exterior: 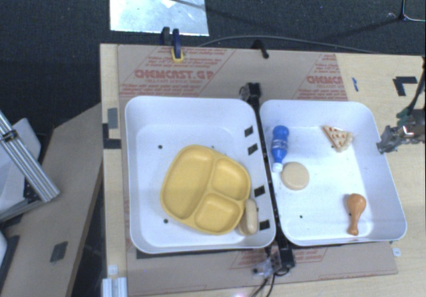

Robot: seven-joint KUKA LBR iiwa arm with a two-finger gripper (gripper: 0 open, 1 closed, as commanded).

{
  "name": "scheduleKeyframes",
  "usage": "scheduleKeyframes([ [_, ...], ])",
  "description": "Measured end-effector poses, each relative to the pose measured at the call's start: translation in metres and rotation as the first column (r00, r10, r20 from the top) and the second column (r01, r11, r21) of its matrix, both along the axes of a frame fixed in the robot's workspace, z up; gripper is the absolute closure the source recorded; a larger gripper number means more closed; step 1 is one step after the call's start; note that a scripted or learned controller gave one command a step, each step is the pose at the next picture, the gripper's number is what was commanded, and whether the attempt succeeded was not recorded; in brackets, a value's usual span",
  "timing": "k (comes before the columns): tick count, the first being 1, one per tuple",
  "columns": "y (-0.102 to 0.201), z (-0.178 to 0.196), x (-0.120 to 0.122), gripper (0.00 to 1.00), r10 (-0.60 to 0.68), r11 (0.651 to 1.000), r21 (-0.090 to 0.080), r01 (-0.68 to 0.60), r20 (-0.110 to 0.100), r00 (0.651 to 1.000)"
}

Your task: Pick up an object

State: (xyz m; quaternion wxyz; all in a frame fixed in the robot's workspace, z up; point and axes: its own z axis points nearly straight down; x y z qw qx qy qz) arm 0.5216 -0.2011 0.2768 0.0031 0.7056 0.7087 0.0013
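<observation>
The right bin (pixel 373 176) holds a blue and white bottle (pixel 279 143) lying near its left wall. Beside the bottle lies a round tan bun (pixel 295 176). A pizza slice (pixel 337 136) rests toward the bin's far right, and a brown chicken drumstick (pixel 355 212) lies near the front right. My gripper (pixel 394 137) hangs at the view's right edge, just outside the right bin's right rim and level with the pizza slice. It is small and dark there, and nothing shows in it.
The left bin (pixel 150 156) carries a yellow divided plate (pixel 206 188) with a pale bread roll (pixel 249 216) at its front right corner. A black divider (pixel 263 156) runs between the bins. A clamp (pixel 174 42) sits at the board's far edge.
</observation>
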Motion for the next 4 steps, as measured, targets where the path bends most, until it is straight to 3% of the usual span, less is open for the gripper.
scheduleKeyframes([
  [2,0.083,-0.016,0.037,1.00,0.005,1.000,0.003,-0.005,-0.003,1.000],
  [4,0.199,-0.015,0.067,1.00,0.007,1.000,0.004,-0.006,-0.003,1.000],
])
